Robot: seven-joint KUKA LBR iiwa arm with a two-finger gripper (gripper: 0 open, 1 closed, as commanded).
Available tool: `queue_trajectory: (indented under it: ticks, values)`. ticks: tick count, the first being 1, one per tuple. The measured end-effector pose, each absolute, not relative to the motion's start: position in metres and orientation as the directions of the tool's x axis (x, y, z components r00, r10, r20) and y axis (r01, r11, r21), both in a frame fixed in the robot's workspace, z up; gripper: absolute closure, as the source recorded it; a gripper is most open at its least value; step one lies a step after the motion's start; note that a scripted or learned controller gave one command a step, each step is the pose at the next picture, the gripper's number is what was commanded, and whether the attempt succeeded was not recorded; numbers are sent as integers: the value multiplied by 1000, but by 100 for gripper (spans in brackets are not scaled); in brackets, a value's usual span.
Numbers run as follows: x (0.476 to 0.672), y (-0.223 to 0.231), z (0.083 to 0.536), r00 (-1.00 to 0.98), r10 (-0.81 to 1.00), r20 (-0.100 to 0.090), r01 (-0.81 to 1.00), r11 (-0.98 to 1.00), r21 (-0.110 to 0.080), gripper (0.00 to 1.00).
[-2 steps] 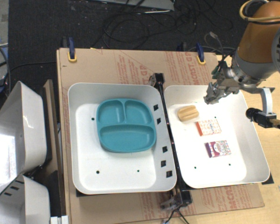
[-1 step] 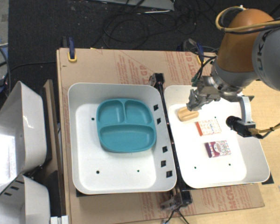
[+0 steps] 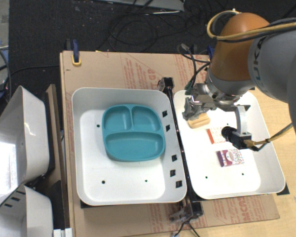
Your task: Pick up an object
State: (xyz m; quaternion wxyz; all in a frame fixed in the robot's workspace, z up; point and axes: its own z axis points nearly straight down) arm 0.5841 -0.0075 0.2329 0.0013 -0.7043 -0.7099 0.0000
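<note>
A grey arm's pincer [image 3: 194, 108] is hovering over a tan block [image 3: 198, 121] at the right bin's [image 3: 266, 181] near-left edge; whether it is gripping cannot be told. The block is looking light, stiff, best pinched across its short sides.

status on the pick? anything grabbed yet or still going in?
Done: the arm is over the right bin, with the gripper low at the tan block near the bin's upper left. In hand: nothing visibly; the block looks to be lying on the bin floor just below the gripper. Left: grasp and lift. The purple packet, red-and-white card and, in the left bin, the teal divided plate lie untouched.
</note>
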Motion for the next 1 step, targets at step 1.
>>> queue_trajectory:
  ticks: [1]
  values:
    - [574, 45, 243, -10, 1000, 2, 1000, 10, 0, 100]
